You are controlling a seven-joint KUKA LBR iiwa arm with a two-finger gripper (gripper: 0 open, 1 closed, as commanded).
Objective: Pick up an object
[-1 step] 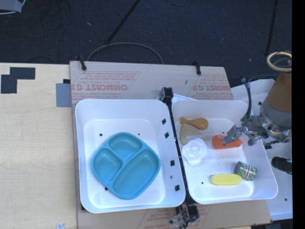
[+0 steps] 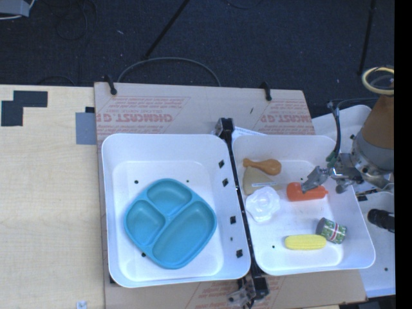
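In the right bin (image 2: 360,250) lie several objects: a tan toy drumstick (image 2: 262,166), an orange-red block (image 2: 305,192), a clear crumpled plastic piece (image 2: 262,205), a yellow corn cob (image 2: 305,242) and a small green-labelled can (image 2: 331,230). My gripper (image 2: 315,180) hangs low over the right end of the orange-red block, its dark fingers pointing down-left and touching or nearly touching it. The arm comes in from the right edge, orange band above the wrist.
The left bin (image 2: 116,166) holds a blue divided plate (image 2: 170,222). A black divider (image 2: 235,198) runs between the two bins. Cardboard lies behind the bins, and a wooden bench top extends to the left.
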